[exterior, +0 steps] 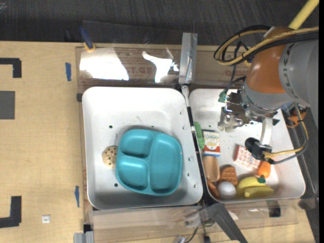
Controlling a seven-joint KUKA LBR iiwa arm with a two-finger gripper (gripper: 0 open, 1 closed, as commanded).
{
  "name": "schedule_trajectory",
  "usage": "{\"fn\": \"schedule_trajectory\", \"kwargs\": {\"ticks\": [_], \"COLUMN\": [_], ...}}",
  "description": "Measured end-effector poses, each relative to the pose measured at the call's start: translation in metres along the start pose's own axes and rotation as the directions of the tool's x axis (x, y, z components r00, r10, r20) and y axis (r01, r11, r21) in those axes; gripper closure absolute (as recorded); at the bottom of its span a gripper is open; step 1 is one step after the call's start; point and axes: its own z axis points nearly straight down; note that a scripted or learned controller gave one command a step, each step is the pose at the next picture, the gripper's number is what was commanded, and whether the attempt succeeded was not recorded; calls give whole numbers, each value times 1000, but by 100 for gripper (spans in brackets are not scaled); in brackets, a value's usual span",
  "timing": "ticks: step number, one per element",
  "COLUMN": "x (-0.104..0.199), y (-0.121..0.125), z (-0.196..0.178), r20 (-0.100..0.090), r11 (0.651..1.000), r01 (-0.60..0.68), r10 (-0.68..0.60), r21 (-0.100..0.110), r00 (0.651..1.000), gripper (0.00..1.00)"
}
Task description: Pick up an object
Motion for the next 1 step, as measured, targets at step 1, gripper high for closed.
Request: {"fn": "schedule_trajectory", "kwargs": {"ticks": [1], "x": [-2], "y": [0], "z": [1], "r20": [2], "r11": [1000], "r01": [-2], "r10": [2], "r21": [2], "r00": [1000], "gripper": [0]}}
